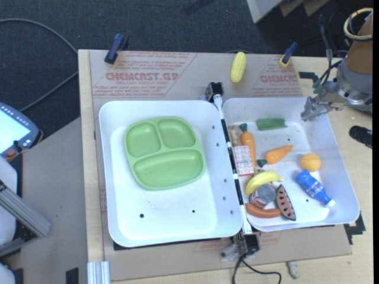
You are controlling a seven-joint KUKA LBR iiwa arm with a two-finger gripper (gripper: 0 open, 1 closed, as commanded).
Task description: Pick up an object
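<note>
My gripper [314,106] hangs over the far right corner of the right bin [342,185], its fingers angled down toward the bin's far wall; nothing sits between them, though from this height I cannot tell whether they stand apart or pressed together. The objects I might take all lie in that right bin. Nearest my fingers, along the far edge, is a green pickle-shaped piece [270,123]. Against the bin's left wall stands an orange carrot [249,146], and just beside it, tight against that wall, a small red-and-white packet [242,158]. A second carrot [279,154] lies tilted in the middle of the bin, and an orange ball-like fruit [310,161] sits to its right. A blue bottle [313,187] lies slantwise toward the near right corner. Near the bin's near left corner there is a cluster: a yellow banana [261,180] touching a grey round piece [266,193], a watermelon slice [286,202] leaning beside it, and a red sausage [261,210] curving under them along the near edge. The left bin [118,218] carries a green divided plate [165,152] in its far half. A yellow corn cob [238,67] lies on the cardboard bench [154,76] beyond both bins, by the far edge.
</note>
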